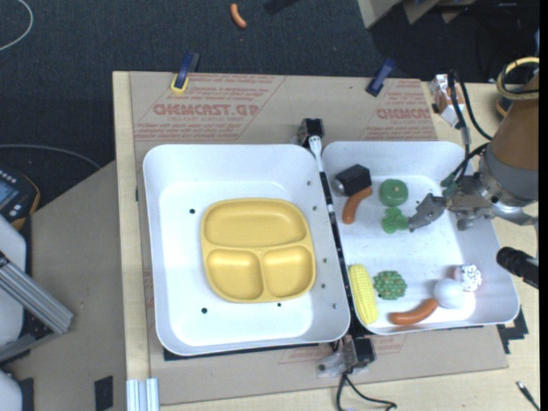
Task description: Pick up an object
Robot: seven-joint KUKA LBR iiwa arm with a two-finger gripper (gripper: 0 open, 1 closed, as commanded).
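corn cob (362, 294) lies at the right bin's (411, 156) left wall, its long axis running near to far and leaning slightly. left of it, a yellow divided plate (257, 249) sits in the left bin (171, 229). both bins rest on brown cardboard (257, 101) above dark carpet (86, 24). my gripper (425, 213) hovers near the green pieces (394, 205); its grasp i cannot tell.

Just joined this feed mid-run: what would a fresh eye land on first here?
The yellow divided tray sits alone in the middle of the left bin, the brightest thing in view. The right bin is crowded with toy food: corn, broccoli and a sausage along its near edge. The gripper reaches in from the right, beside a green piece.
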